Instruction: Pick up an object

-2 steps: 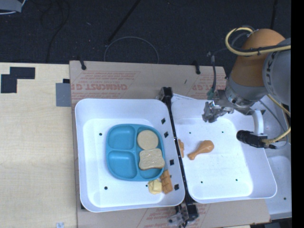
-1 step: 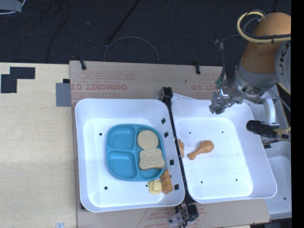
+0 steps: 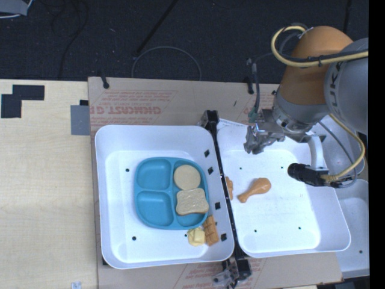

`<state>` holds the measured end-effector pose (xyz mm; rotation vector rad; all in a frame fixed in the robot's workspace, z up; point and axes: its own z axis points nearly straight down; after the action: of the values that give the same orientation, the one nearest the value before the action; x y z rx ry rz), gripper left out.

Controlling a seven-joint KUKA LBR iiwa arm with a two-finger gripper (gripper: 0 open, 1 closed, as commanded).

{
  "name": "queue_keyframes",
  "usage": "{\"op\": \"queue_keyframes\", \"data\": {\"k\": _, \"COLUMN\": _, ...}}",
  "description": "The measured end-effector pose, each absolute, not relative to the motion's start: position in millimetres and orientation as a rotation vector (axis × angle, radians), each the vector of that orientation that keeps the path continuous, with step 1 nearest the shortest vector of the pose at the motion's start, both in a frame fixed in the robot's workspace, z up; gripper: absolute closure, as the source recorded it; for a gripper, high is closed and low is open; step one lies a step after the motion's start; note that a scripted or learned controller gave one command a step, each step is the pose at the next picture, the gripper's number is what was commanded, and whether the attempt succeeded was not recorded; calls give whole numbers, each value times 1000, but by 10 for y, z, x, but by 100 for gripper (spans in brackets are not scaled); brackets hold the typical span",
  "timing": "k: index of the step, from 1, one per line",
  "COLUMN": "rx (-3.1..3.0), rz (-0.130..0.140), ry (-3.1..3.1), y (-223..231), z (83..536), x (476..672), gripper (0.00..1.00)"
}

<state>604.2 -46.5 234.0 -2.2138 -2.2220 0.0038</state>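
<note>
One drumstick mid right bin | tool near rear edge

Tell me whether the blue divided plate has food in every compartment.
No. The blue plate is part full: a round patty and a bread slice fill its two right compartments; the two left ones are bare.

My gripper hangs over the far edge of the right bin, apart from the drumstick lying near the bin's middle. In the left bin sits a blue tray with a round patty and toast; yellow and orange bits lie beside it.
</note>
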Motion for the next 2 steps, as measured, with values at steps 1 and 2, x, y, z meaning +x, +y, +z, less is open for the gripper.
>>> {"op": "queue_keyframes", "data": {"k": 1, "rx": -2215, "rz": 2, "ry": -2222, "y": -2, "z": 2415, "x": 5905, "gripper": 100}}
{"op": "queue_keyframes", "data": {"k": 2, "rx": -2213, "rz": 3, "ry": -2223, "y": 566, "z": 2439, "x": 5814, "gripper": 100}}
